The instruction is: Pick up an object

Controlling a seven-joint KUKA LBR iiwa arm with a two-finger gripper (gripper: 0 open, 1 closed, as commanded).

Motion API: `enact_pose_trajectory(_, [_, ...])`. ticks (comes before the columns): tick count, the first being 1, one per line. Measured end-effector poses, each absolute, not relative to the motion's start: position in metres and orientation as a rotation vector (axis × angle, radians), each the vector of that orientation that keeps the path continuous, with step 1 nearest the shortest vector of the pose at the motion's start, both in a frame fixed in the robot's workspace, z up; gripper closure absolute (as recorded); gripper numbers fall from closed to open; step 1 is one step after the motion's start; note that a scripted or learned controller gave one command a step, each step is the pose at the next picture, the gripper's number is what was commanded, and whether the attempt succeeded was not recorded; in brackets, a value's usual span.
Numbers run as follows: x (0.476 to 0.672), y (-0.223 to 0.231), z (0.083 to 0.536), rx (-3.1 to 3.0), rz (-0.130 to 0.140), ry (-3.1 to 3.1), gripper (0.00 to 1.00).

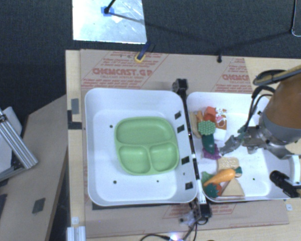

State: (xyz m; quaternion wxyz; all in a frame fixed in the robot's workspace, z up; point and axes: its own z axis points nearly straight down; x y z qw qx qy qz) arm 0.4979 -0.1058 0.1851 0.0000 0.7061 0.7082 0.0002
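Observation:
The right bin (256,100) holds a cluster of toy food along its left side: a red and orange piece (210,114), a green knobbly piece (206,128), a dark green and purple piece (210,148), a tan cracker (228,162), an orange carrot (221,175) and a beige slice (235,188). My gripper (231,143) hangs low over the bin's middle, just right of the purple piece and above the cracker. Nothing shows between its fingers.
The left bin (98,109) carries a light green divided plate (144,145). A black divider (188,139) runs between the bins. The arm's orange band (291,102) and grey wrist cover the right bin's right side. A black part (286,182) juts near its lower right corner.

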Motion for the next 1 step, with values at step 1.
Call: enact_pose_trajectory(1, [0.5053, -0.1105, 0.1277, 2.222, -0.002, 2.225, 0.0])
